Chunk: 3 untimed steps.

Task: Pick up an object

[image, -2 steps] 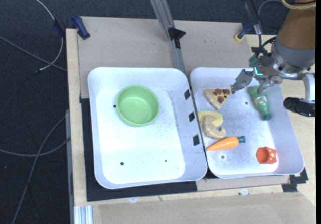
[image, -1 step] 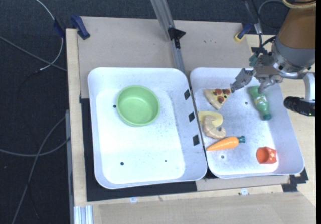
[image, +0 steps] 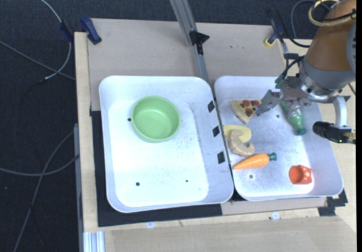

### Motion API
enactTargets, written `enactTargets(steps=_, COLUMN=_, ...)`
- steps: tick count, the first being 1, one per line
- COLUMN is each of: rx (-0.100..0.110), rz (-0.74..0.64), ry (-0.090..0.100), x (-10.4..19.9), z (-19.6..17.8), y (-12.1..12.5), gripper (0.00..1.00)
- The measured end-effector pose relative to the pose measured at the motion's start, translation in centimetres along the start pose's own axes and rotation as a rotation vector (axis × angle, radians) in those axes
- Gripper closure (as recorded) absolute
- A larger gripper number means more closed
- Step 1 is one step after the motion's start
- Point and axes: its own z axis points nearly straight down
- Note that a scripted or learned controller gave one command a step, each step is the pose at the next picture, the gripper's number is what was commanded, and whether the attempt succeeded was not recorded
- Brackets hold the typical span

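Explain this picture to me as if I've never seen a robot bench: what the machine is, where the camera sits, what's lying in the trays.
The photo comes from one fixed camera above the bench, looking down at a slant. The grey and orange shape at the right is a robot arm reaching in. Its gripper, a two-finger claw, is over the right bin; whether it grips anything is unclear. In that bin lie a toy pizza slice, a green bottle beside the gripper, a pale curved piece, a carrot and a small red object. The left bin holds a green bowl. The arm's job is to pick one object up.
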Motion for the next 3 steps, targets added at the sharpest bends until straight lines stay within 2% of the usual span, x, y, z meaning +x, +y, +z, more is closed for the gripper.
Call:
enactTargets(steps=1, rx=0.003, rz=-0.001, ry=0.001, x=0.4, z=6.6, y=-0.2, gripper=0.0)
enactTargets(steps=2, rx=0.001, rz=-0.001, ry=0.001, x=0.5, z=9.2, y=-0.3, gripper=0.0)
enactTargets(steps=3, rx=-0.007, rz=-0.001, ry=0.002, x=0.6, z=7.7, y=-0.1, gripper=1.0)
